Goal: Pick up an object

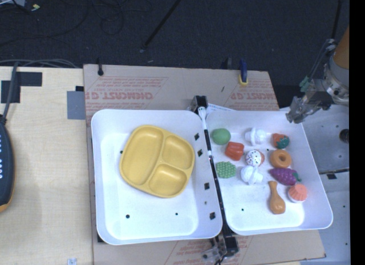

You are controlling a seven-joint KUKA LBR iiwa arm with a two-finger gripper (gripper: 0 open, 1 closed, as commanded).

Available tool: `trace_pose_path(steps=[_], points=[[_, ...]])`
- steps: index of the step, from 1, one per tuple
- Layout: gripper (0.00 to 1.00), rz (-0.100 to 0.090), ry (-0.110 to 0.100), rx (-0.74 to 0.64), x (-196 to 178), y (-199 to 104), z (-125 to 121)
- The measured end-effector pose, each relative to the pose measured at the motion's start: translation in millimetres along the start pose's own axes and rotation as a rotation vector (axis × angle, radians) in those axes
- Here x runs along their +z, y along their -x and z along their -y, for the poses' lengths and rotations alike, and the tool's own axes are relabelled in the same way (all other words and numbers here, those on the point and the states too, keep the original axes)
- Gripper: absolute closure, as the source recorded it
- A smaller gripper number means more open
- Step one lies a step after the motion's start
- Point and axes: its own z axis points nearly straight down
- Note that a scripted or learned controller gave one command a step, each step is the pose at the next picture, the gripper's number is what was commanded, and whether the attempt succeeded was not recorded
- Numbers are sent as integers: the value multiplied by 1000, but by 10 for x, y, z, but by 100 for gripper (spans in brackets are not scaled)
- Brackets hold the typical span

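The right bin (259,218) holds several small toy foods: a green ball (220,136), a red piece (234,150), a bumpy green piece (226,170), a speckled white egg (254,157), a white piece (258,136), a brown doughnut (280,158), a purple grape bunch (284,175), a tan gourd (276,199) and a pink-orange piece (297,192). My gripper (296,113) hangs just outside the bin's upper right corner, above the bench, with nothing seen between its fingers. Whether it is open or shut is unclear.
The left bin (108,201) carries a yellow divided plate (157,160). A black divider (208,167) runs between the bins. Cardboard (171,87) lies under both. Cables cross the dark floor behind. A dark device (4,167) sits at the far left edge.
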Motion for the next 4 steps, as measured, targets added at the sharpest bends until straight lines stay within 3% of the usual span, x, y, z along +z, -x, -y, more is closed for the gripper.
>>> trace_pose_path(steps=[1,2,3,4], points=[[100,-3,-7,-2,616,-570,147],[100,-4,-5,-6,468,-1447,569],[100,-2,-3,-2,-53,-1838,1162],[100,-3,10,-3,-1205,-2234,1423]])
